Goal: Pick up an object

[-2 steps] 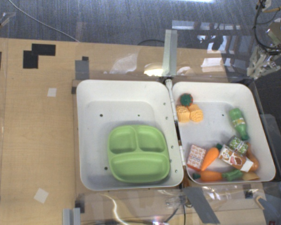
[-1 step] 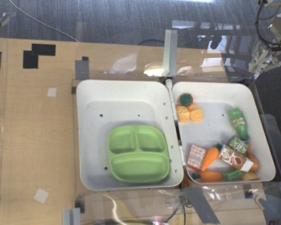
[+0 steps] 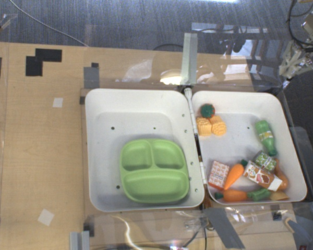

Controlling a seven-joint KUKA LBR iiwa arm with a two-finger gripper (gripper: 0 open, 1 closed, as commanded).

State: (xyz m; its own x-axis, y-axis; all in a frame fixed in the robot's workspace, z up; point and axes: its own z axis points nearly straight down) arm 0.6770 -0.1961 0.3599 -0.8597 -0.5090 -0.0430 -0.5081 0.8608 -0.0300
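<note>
The right bin (image 3: 281,111) holds several toy foods. A dark green ball (image 3: 207,110) and yellow corn pieces (image 3: 211,126) lie near its left wall. A green bottle (image 3: 265,136) rests by the right wall. At the front, a carrot (image 3: 233,175), a red and white carton (image 3: 218,174), a juice box (image 3: 262,175) and a second orange carrot (image 3: 235,195) are heaped together. My gripper (image 3: 296,61) hangs beyond the right bin's far right corner, high and away from all the objects.
The left bin (image 3: 109,119) holds a green divided plate (image 3: 154,171) at its front. A metal post (image 3: 189,59) stands behind the seam between the bins. Cables (image 3: 302,14) hang near the arm at the top right.
</note>
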